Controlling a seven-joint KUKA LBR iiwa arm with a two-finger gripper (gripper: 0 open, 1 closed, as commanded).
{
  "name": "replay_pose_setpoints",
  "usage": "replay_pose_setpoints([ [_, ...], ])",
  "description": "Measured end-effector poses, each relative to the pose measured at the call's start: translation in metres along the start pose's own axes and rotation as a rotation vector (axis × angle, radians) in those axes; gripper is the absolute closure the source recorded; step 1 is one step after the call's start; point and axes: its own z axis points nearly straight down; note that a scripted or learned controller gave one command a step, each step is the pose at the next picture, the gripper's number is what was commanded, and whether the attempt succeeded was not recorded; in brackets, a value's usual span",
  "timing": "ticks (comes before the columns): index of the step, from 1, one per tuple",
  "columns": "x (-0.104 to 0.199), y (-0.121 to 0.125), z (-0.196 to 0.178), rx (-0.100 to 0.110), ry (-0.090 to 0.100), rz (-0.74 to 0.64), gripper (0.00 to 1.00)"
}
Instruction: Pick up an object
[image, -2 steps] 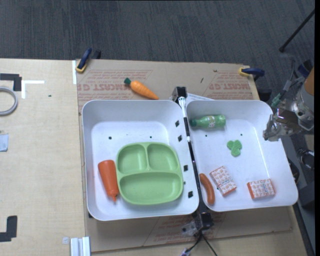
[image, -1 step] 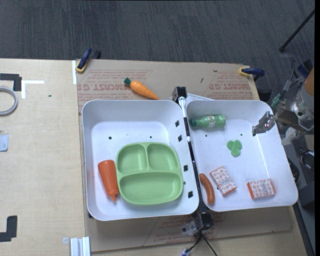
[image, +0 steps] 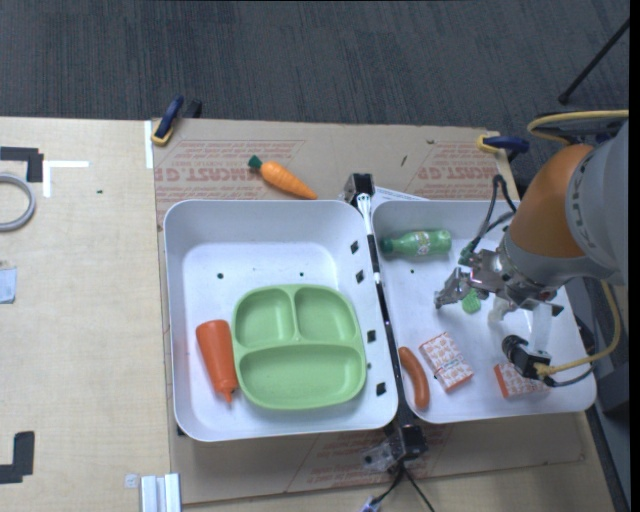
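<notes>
From the fixed overhead camera view, the gripper (image: 462, 290) is seen low over the right bin (image: 570, 400), hanging from the grey arm (image: 590, 215) that enters from the right. A small green object (image: 472, 303) is seen at the tip of the tool, touching it or just below it; whether it sits between the jaws cannot be made out, and whether the tool is released or clenched cannot be told from this slant. No object is seen lifted clear of the bin, so the pick is judged not yet done: a grasp must be confirmed and the lift is left to be made.

The nearest candidate, the small green object, appears rounded, bright and small, partly hidden by the tool. Just beyond the tool, toward the bin's far wall, a green bottle (image: 418, 243) lies on its side. Nearer the camera than the tool, a red-and-white carton (image: 446, 361) lies flat, with a sausage (image: 415, 377) beside it toward the divider, and a second small red carton (image: 515, 381) lies below the wrist.

Well apart from the tool, in the left bin (image: 190, 240), a green divided plate (image: 298, 346) is seen with a large carrot (image: 216, 356) just beside it. A small carrot (image: 283, 177) lies outside the bins on the cardboard (image: 220, 165).
</notes>
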Motion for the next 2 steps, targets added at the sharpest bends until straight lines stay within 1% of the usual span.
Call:
replay_pose_setpoints([
  [1,-0.0004,0.0000,-0.0094,0.001,0.000,0.001,1.00],
  [2,-0.0004,0.0000,-0.0094,0.001,0.000,0.001,0.00],
])
